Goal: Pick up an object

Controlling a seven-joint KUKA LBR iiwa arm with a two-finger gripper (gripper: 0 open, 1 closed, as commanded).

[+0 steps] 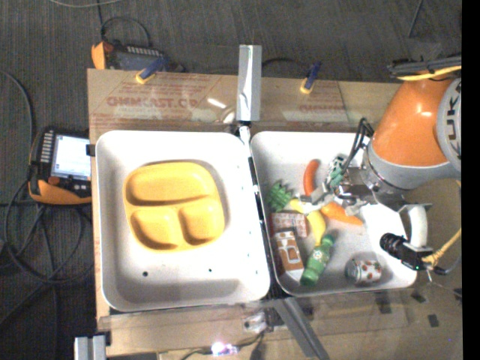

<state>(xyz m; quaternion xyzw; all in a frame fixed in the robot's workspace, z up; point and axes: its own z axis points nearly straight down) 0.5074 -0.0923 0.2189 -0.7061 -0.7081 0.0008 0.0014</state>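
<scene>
Hand [335,190] low in right bin [390,276], beside banana [316,222]; grip unclear

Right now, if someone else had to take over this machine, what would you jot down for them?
Pincer: low in the right bin, among the toys; open or shut is hidden.
Things: orange carrot, yellow banana, green bottle and a round can lie in the right bin. Yellow tray sits in the left bin.
Done: nothing visibly lifted.
Left: grasp one item and raise it.

Yellow divided tray [176,205] lying in the left bin [112,276], handheld pendant [64,163] sitting on the carpet, blue clamps [150,69] gripping the cardboard-topped desk [172,103]
</scene>
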